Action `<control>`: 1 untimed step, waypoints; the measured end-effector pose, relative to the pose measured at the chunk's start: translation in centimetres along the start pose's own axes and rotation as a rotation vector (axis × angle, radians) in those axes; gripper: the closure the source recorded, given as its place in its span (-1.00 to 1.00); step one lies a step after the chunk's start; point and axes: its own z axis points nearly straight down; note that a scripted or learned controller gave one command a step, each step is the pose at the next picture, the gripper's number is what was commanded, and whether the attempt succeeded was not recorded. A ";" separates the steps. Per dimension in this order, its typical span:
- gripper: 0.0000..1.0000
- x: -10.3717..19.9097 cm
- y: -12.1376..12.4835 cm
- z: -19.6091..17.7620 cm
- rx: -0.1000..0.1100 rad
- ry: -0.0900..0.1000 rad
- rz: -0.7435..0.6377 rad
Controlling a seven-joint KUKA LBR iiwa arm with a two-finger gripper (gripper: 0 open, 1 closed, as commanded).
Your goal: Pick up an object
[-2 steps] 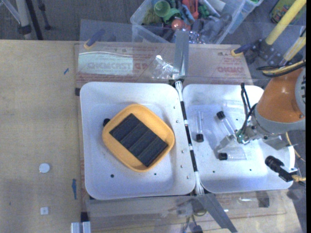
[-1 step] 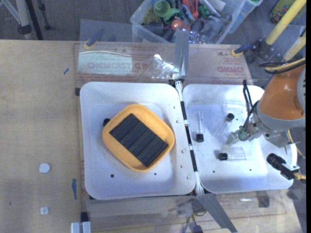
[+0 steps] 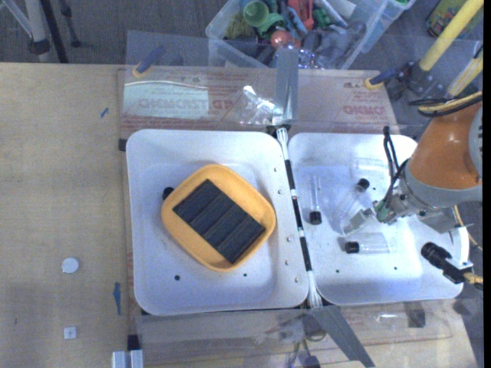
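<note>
yellow tray (image 3: 219, 218), tilted, left bin (image 3: 153, 282)

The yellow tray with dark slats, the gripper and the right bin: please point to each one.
yellow tray (image 3: 184, 233): camera view, on its yellow rim.
gripper (image 3: 359, 220): camera view, at its tip.
right bin (image 3: 383, 278): camera view, on its bare white floor.

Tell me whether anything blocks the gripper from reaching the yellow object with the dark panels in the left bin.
The gripper sits low in the right bin, the yellow object in the left bin. Between them stand the two bins' adjoining rims and a small black-tipped clear vial; lifting over both should clear them.
</note>
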 end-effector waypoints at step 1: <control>-1.00 0.2 7.2 -2.4 0.010 0.003 0.020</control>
